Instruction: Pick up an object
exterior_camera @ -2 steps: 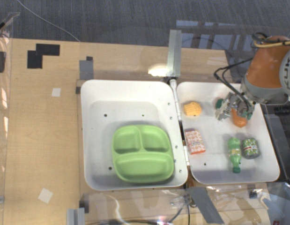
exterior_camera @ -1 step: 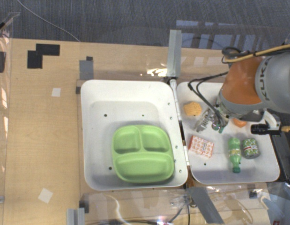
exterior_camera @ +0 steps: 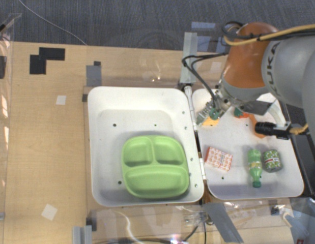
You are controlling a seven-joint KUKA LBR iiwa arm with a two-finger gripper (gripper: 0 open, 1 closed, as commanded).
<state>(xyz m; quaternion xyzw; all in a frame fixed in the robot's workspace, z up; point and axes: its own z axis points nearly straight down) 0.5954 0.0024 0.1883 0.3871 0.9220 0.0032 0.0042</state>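
Judging by where the gripper [exterior_camera: 210, 114] hangs, at the back left corner of the right bin [exterior_camera: 233, 186], your likeliest target is the small orange piece [exterior_camera: 215, 118] just under its tip, close to the wall between the bins. You can't tell from this slant whether the jaws are released or clenched, nor whether they touch the piece, so don't count it as held. It looks small and light, perhaps a toy, but its shape is too blurred to read. Expect it to skid or tip if one jaw meets it first. The wall leaves little room on that side, so straddle the piece along the wall, not across.

You have easier picks nearer the front. The packet [exterior_camera: 218, 159] lies flat, thin and likely soft, so take it by an edge. The bottle [exterior_camera: 255, 165] lies on its side, round and probably slick, so close across the middle of its body, not the neck. The can [exterior_camera: 271, 160] sits just beside it, so keep clear. The plate [exterior_camera: 154, 166] in the left bin [exterior_camera: 132, 111] is wide, and only its rim offers a hold.
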